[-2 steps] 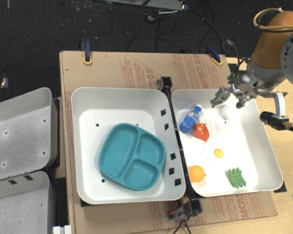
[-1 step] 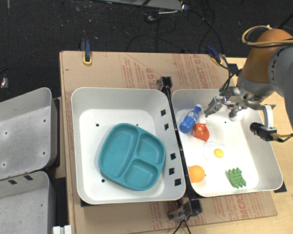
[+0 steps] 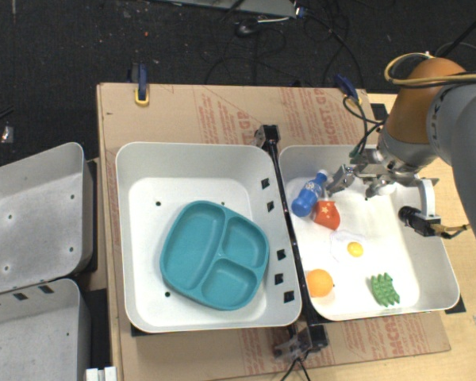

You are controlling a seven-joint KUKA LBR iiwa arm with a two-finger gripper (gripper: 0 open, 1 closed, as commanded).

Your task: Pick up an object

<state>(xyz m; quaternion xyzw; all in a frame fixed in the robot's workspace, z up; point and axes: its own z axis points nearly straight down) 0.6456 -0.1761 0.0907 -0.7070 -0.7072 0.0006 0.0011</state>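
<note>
Camera view. The arm (image 3: 428,105) reaches in from the right over the right bin (image 3: 428,288), and the gripper (image 3: 363,179) hangs above the bin's upper part. Its fingers (image 3: 343,178) are spread apart, and nothing lies between them.

Candidate objects, placed relative to the fingers: a blue bottle (image 3: 308,195) with a white cap lies just beside them, toward the divider between the bins; a red block (image 3: 327,213) lies just below them and touches, or nearly touches, the bottle; a white-and-yellow fried-egg toy (image 3: 351,249) lies further toward the near edge; an orange ball (image 3: 320,282) and a green ridged piece (image 3: 385,289) lie well apart from them, along the near wall. A teal divided plate (image 3: 214,254) rests in the left bin (image 3: 135,213), on the far side of the divider.

Risks, as a judgement. The bottle lies on its side and is round, so a closing finger that meets it off-centre would probably roll it away toward the divider. Bottle and block sit so close together that one finger may land on top of either instead of sliding beside it, or the pair may be nudged apart and neither gripped. The bottle's nearness to the bin wall leaves little room on that side. Height above the objects cannot be judged from this slant; closing too high would catch nothing.
</note>
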